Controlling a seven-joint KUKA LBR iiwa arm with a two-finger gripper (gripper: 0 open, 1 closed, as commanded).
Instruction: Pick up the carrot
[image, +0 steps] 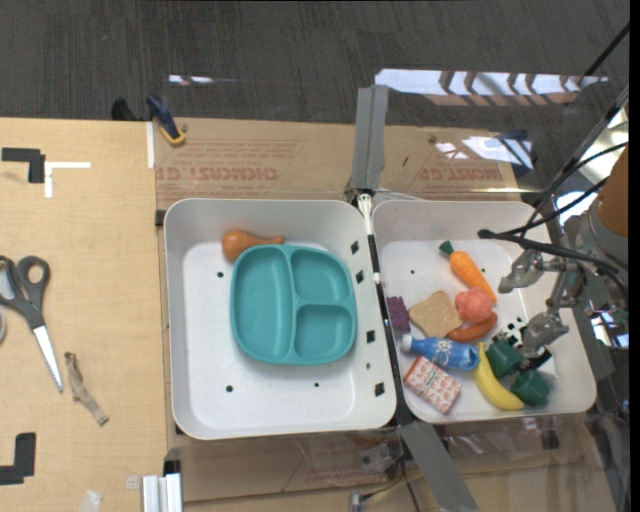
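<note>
Bench was pale wood with cardboard under two white bins; scissors (30, 310) lay on the wood at far left.

Left bin (190, 330) held a teal divided plate (294, 304) with an orange drumstick-shaped toy (245, 241) just beyond its upper rim.

Carrot (470, 274) sat in the right bin (415, 235), upper middle: orange, tapered, dark green stub at the top-left end, lying on a diagonal. Its lower end touched a pink-red lumpy toy (474, 303).

Nearby pile: tan toast slice (435, 313), blue bottle (445, 351), banana (494, 382), patterned red packet (433, 386), purple piece (398, 315), green items (525, 375) too jumbled to identify.

Gripper (533, 300) was over the bin's right side, apart from the carrot; metal fingers looked spread, nothing between them. Arm was cut off at the right edge, cables crossing it.
</note>
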